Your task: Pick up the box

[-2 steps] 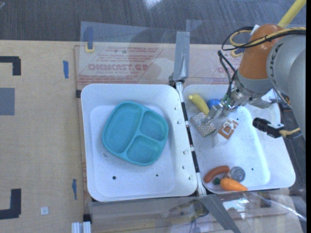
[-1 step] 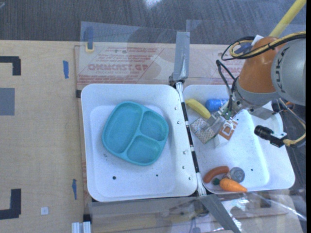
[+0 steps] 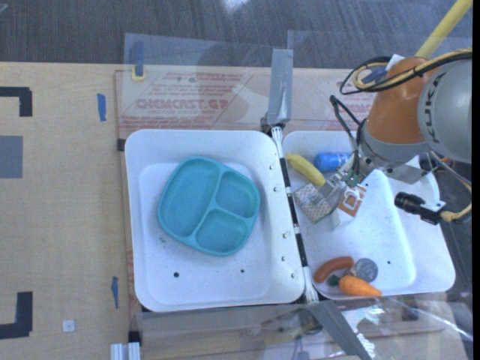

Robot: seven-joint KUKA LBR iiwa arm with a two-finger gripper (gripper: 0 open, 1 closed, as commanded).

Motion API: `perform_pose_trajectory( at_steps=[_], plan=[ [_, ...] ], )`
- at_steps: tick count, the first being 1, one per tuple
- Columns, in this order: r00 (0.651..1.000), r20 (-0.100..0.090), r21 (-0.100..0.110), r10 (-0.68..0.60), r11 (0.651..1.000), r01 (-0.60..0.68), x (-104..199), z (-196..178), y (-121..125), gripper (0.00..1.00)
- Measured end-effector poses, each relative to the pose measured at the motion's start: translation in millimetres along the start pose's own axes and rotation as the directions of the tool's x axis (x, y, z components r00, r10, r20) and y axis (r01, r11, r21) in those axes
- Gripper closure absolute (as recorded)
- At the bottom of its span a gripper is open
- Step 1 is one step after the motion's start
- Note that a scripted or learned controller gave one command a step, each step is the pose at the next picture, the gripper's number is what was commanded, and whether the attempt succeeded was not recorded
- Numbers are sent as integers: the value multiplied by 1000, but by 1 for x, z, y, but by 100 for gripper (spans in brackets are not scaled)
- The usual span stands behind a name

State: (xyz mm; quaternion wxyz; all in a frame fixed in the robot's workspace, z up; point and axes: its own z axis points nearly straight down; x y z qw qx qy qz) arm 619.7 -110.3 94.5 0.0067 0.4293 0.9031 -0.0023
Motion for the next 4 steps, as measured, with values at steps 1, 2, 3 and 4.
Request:
perform_pose_trajectory(
  at_steps=[1,2,3,4],
  plan=[
    [999,-25,12,-44,999,44,-8,3,3,0],
    [995,-42,9,-95,995,96,-25,4,1,0],
    [973,-8,-3,-231,973,231,-92,8,-49,0],
    [989,-7,-7,-148,989,148,-11,6,-21,0]
  ],
)
